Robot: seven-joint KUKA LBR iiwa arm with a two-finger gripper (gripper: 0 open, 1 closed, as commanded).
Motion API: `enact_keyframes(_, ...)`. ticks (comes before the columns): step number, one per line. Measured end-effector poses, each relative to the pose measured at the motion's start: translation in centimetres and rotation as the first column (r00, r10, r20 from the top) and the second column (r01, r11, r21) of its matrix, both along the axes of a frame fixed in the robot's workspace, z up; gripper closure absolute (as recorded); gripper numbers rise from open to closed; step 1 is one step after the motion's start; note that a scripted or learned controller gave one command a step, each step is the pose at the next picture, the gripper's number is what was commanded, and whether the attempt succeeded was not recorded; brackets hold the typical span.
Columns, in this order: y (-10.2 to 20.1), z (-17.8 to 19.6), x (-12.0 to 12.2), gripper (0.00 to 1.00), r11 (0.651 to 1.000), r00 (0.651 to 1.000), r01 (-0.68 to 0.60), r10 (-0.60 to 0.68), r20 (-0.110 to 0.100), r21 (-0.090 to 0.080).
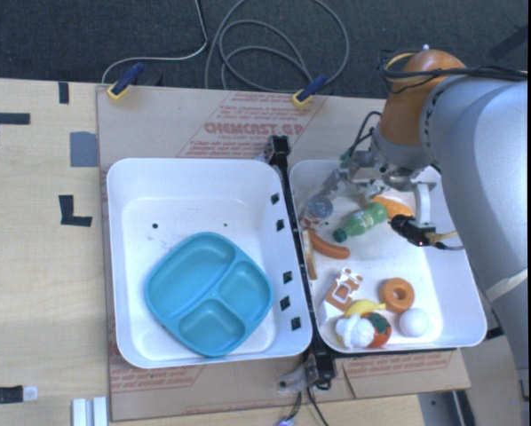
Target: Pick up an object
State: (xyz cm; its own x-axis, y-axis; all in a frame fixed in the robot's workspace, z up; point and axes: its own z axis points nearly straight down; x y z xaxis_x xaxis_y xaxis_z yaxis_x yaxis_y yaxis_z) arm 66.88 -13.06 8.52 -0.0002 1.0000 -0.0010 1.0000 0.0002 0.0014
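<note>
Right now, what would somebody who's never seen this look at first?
Probably the big grey robot arm with its orange band, reaching in from the right over the right bin. Next, the bright blue divided tray lying alone in the left bin. Then the toy food in the right bin, like the doughnut and green bottle.

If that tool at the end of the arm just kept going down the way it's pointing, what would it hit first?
Probably the green bottle lying just below the tool in the right bin, next to an orange piece. Depth is hard to judge from this slanted view, so it might reach the bin floor beside it instead.
</note>
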Motion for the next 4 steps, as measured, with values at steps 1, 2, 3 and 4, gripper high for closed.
enact_keyframes(1, 0.0, 1.2, 0.1, 1.00, 1.000, 1.000, -0.002, 0.002, 0.003, -0.003)
enact_keyframes(2, -5.4, 8.4, -5.8, 1.00, 1.000, 1.000, 0.005, -0.005, 0.003, -0.004)
enact_keyframes(3, -4.9, 7.9, -5.7, 0.00, 1.000, 1.000, 0.000, 0.000, -0.002, 0.000)
enact_keyframes(4, -0.1, 2.7, -2.0, 0.00, 1.000, 1.000, 0.000, 0.000, -0.002, -0.001)
